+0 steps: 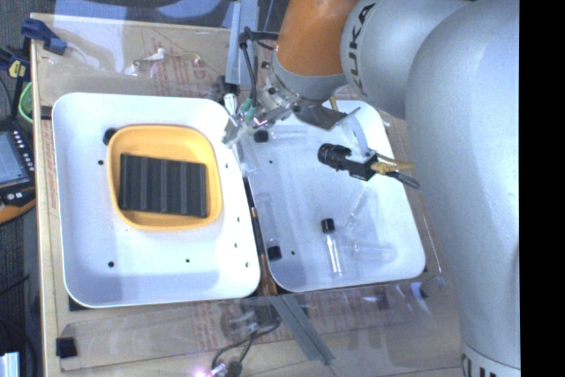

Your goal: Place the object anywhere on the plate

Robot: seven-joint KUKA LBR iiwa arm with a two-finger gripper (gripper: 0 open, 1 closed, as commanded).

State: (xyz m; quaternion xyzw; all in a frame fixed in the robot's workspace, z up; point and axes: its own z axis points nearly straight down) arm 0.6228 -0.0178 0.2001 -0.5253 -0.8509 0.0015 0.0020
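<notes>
**White bins, yellow plate, gripper at the far divide**

Wooden bench point(159, 327) at the near edge, with two white bins side by side on it.

Right bin point(388, 265), near part: a clear tube point(333, 252) with a black cap lies flat, cap pointing far. Taking this as the task's object. It is loose on the bin floor, well apart from the plate and from the gripper. A small black cube point(274, 252) sits left of it, close to the bin's left wall. A clear plastic piece point(364, 238) lies just right of the tube, hard to make out.

Left bin point(150, 265): the yellow plate point(113, 181) sits in the middle to far part. It is square with rounded corners. A dark grey ribbed slab point(165, 185) lies in its well. A small black bit point(110, 137) is on the bin floor, just beside the plate's far left corner.

Farther back, the gripper point(237, 126) hangs over the wall between the two bins, just beside the plate's far right corner. Cannot tell whether it is spread or pressed together, and nothing can be seen pinched in it. A black speck point(260, 135) lies just right of it in the right bin.

The grey arm point(424, 40) comes in from the right, its orange band point(318, 22) above the wrist.
</notes>
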